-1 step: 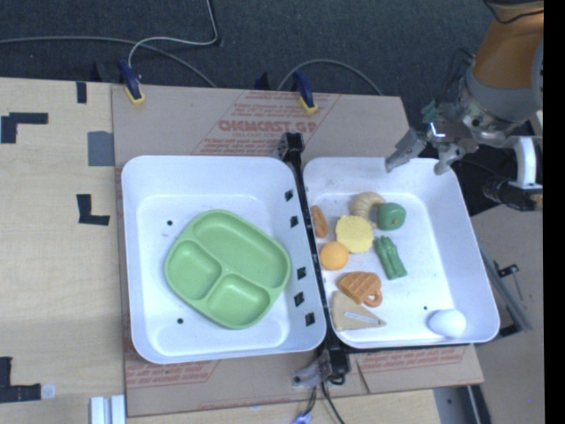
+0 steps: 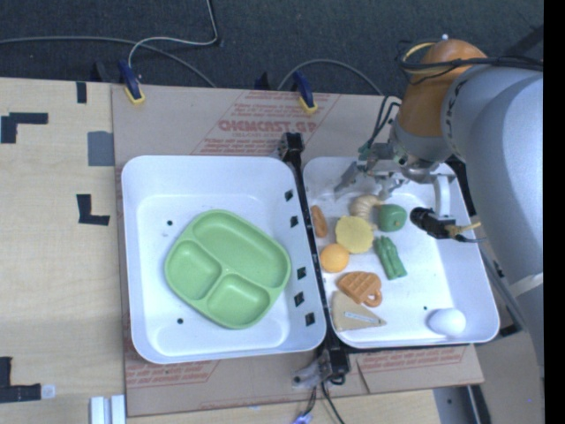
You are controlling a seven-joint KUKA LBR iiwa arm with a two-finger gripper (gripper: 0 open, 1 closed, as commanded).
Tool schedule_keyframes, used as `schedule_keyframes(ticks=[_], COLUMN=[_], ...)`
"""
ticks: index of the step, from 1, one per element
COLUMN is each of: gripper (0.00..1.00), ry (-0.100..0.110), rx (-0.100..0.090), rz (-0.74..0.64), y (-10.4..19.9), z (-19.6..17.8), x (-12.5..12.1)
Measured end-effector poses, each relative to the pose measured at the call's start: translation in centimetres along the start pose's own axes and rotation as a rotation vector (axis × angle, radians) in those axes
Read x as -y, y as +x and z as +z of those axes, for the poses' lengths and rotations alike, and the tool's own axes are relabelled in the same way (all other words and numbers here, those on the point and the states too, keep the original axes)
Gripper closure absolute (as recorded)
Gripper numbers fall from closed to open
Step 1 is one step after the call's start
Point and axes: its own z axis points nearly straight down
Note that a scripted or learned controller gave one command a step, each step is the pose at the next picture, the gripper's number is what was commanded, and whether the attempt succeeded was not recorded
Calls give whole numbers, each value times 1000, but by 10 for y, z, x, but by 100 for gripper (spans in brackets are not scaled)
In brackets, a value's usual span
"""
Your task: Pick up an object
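Camera view, from above at a slant. Two shallow white bins lie side by side on the bench. The left bin (image 2: pixel 141 237) holds a green divided plate (image 2: pixel 228 268) and nothing that the arm is near. The right bin (image 2: pixel 477 281) holds the candidate objects: a beige rounded piece (image 2: pixel 363 206), a green ball (image 2: pixel 391 216), a yellow disc (image 2: pixel 355 234), an orange ball (image 2: pixel 334 257), a dark green stick (image 2: pixel 389 258), an orange ridged piece (image 2: pixel 361 287), a cream wedge (image 2: pixel 355 314) and a white egg (image 2: pixel 447 321).

The arm (image 2: pixel 494 148) reaches in from the right, and the gripper (image 2: pixel 381 168) hangs over the far part of the right bin. How far the jaws stand apart cannot be told at this size, and nothing is seen held between them.

The governing relation: the beige rounded piece and the green ball lie just beside the gripper, on its near side, toward the lower edge of the view. The yellow disc lies a little farther in the same direction. The dark green stick runs with its long axis roughly from far to near, tilted slightly to the right. The egg and the wedge lie well apart from the gripper, at the near end of the bin.

As a judgement, the nearest target is the beige piece or the green ball, needing a short shift toward the viewer before descent.
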Motion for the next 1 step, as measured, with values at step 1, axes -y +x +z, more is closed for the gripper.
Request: schedule_keyframes(ticks=[1], gripper=[0], ry=[-1], rx=[3], rz=[2], y=[27], z=[21], x=[65])
